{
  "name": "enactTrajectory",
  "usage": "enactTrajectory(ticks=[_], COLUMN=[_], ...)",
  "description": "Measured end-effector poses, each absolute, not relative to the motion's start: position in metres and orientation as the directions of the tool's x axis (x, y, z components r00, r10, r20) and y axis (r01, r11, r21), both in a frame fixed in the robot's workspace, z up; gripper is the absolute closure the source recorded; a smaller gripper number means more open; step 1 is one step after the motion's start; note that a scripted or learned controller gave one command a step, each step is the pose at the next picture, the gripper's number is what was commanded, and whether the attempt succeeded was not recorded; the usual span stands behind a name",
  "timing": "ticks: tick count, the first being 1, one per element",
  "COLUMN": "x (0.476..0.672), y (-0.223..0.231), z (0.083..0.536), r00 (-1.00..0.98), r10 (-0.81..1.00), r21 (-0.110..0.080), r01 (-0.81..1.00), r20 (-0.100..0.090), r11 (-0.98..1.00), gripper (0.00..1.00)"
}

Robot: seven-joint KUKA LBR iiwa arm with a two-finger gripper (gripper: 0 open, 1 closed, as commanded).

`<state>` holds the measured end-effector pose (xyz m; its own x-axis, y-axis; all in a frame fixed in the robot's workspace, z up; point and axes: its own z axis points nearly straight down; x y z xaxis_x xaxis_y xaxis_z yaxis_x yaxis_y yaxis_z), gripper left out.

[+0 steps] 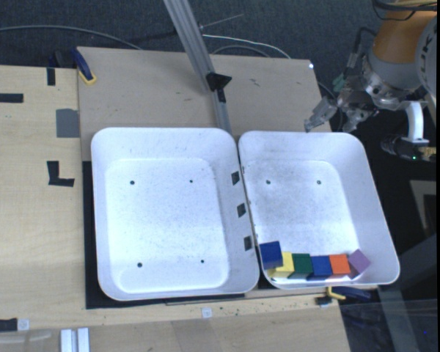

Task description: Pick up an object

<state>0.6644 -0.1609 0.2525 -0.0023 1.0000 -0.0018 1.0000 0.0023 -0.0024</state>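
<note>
- Blocks were all bunched along the near edge of the right bin (352,160): a blue block (270,253), a yellow block (284,266), a green block (302,263), a second blue block (321,265), an orange block (339,264) and a purple block (358,259), each touching the next.
- The hand (331,112) hung above the bin's far rim, well apart from that row. Honestly couldn't tell whether it was open or closed, and nothing showed in it.
- The left bin (161,211) sat right beside, with the counter (29,218) underneath.
- Biggest risk, probably: the blocks sat so tight against each other and the bin wall that there'd be no room around just one, so a try could shove the row or pinch two.
- The curved rim could also block a straight descent, making the grab come up with nothing.
</note>
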Motion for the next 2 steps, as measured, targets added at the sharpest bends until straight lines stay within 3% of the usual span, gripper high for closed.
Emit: enactTrajectory(ticks=[1, 2], x=[0.641, 0.601], y=[-0.197, -0.188], z=[0.233, 0.222], r00=[0.003, 0.002], r10=[1.000, 1.000], r21=[-0.003, -0.005], r01=[1.000, 1.000], r20=[-0.003, -0.001], r11=[-0.003, -0.002], gripper=[0.00, 0.00])
